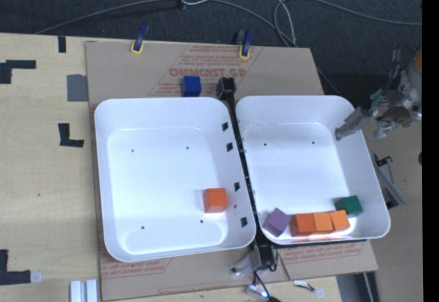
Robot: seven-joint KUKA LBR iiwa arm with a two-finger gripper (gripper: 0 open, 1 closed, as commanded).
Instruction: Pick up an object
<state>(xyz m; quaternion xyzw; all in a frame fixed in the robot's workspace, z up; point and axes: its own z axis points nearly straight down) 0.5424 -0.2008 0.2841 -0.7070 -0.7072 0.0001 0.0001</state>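
An orange cube (215,200) lies alone in the left bin (116,122), near its front right corner. Along the front wall of the right bin (288,105) sit a purple cube (276,221), three orange blocks (320,223) in a row, and a green block (351,206). My gripper (364,130) hangs over the right bin's right rim, well above and behind those blocks. It is open, with nothing between its fingers (346,128).
A blue cube (191,85) rests on the cardboard behind the left bin, beside a black clip (226,86). Black clips run along the divide between the bins. Cables cross the dark floor at the back.
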